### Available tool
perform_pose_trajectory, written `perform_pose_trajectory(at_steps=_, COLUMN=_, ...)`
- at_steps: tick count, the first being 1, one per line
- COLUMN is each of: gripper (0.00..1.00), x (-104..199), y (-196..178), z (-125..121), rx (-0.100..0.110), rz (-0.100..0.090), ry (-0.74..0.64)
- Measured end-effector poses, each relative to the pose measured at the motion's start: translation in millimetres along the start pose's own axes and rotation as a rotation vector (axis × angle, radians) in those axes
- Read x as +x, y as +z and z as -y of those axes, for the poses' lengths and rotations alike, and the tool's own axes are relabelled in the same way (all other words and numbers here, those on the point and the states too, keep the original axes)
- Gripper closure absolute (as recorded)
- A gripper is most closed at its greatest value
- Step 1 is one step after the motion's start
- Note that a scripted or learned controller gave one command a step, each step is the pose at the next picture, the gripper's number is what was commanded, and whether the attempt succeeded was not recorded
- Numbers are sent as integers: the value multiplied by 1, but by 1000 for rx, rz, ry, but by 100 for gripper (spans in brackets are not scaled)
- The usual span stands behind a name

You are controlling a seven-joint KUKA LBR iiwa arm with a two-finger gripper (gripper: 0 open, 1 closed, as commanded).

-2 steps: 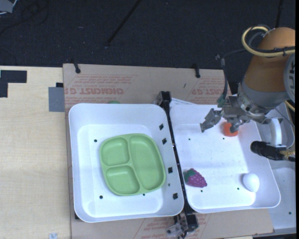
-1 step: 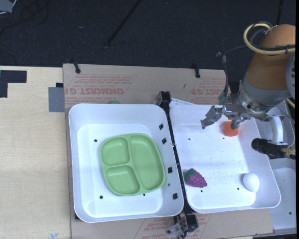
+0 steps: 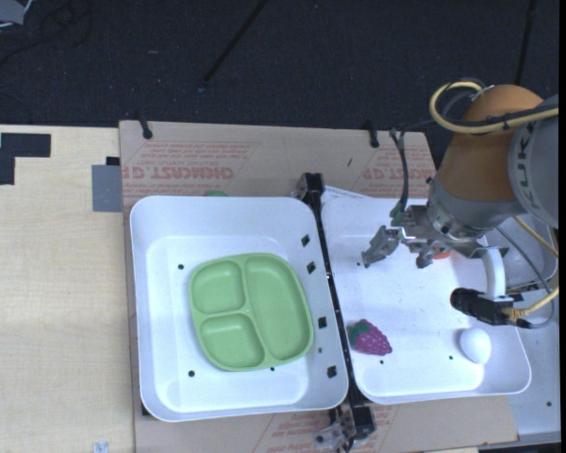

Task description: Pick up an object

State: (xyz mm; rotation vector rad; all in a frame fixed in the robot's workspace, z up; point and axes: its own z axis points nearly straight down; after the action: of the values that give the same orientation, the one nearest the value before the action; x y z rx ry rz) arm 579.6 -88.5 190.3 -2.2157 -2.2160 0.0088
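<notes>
We had the end effector (image 3: 401, 245) hanging over the far part of the right bin (image 3: 509, 385), fingers spread wide with nothing between them — one finger angled out to the left, the other toward the right.

Closest candidate was the purple grape bunch (image 3: 370, 338): it sat nearer to us than the end effector and slightly left, close to the divider between the bins, well apart from the fingers. Its long axis ran diagonally, from far-left to near-right. So we judged the move as a travel toward the near side plus a descent, with wrist rotation to close across the short width.

It looked small, lumpy, magenta-purple with a green bit at its far-left end — likely a toy.

A white egg-like object (image 3: 474, 345) lay near-right, also apart. The green divided plate (image 3: 251, 311) filled the left bin (image 3: 151, 253).
</notes>
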Motion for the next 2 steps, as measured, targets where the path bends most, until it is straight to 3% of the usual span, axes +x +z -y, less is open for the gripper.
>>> perform_pose_trajectory(at_steps=2, gripper=0, x=6, y=98, z=3, rx=0, rz=0, ry=1)
